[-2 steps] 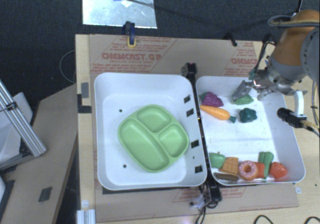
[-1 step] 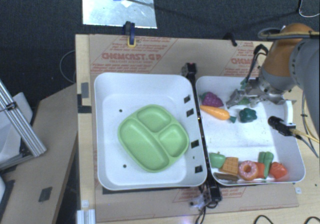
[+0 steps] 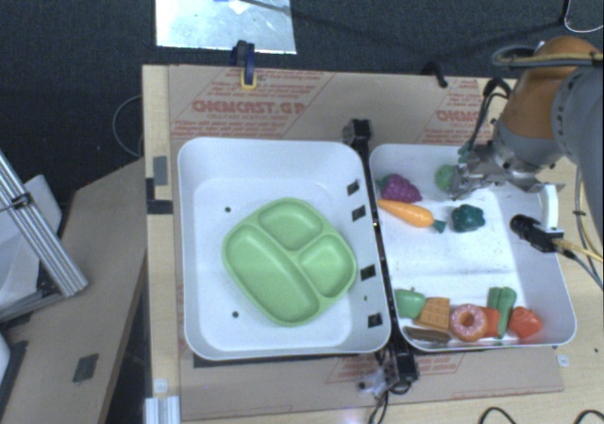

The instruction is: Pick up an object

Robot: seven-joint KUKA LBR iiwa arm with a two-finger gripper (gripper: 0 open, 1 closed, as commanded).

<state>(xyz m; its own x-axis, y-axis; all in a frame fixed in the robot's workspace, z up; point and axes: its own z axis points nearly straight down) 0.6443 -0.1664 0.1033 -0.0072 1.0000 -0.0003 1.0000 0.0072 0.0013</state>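
Note:
My gripper (image 3: 461, 184) hangs over the far end of the right bin (image 3: 547, 271), right beside a light green toy (image 3: 444, 176), which it partly covers. A dark teal toy (image 3: 467, 217) lies just in front of the gripper. To the left lie purple grapes (image 3: 400, 189) and an orange carrot (image 3: 408, 214). Whether anything is in the gripper is hidden by the wrist.
Along the right bin's near wall lie a green pepper (image 3: 410, 301), a waffle (image 3: 435, 313), a pink donut (image 3: 468, 321), a green vegetable (image 3: 501, 299) and a red tomato (image 3: 526, 322). The left bin (image 3: 203, 186) holds a green divided plate (image 3: 288, 262).

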